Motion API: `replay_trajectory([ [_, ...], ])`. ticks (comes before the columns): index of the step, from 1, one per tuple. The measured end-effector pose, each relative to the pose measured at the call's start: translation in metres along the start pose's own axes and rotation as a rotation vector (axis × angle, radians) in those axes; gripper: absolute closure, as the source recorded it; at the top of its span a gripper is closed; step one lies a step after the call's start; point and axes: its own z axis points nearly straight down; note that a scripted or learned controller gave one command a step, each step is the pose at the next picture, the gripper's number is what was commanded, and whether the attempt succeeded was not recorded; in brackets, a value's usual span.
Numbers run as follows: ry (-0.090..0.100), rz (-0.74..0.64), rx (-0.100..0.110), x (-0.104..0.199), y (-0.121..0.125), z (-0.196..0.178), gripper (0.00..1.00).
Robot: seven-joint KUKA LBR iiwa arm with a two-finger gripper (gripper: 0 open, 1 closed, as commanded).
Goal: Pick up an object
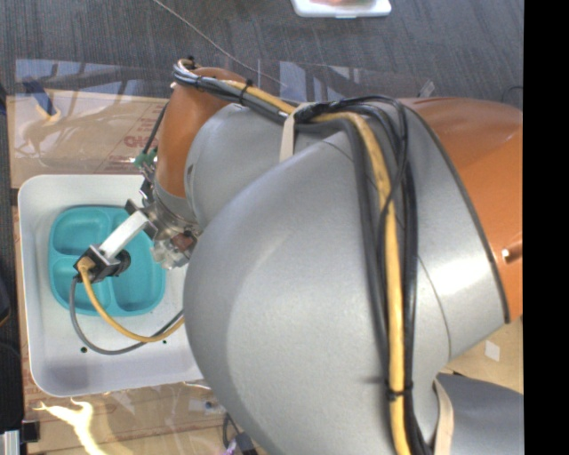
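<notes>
A teal plastic tray with several compartments (pixel 76 240) lies flat in the left white bin (pixel 40 355). My gripper (pixel 172 246) hangs low over the tray's right edge, close to the bin floor. The grey arm and its orange band (pixel 182 133) cover the gripper from above, and I see no object at the gripper.
The arm's bulk (pixel 356 284) hides the whole right side of the bench. Brown cardboard under clear film (pixel 89 133) lies behind the left bin. A white object (pixel 342 7) sits at the top edge on the dark floor.
</notes>
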Motion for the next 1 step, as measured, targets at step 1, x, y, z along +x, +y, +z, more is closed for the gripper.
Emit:
replay_trajectory([
  [1, 0.002, 0.254, 0.000, -0.0041, -0.0509, 0.0130, 1.00],
])
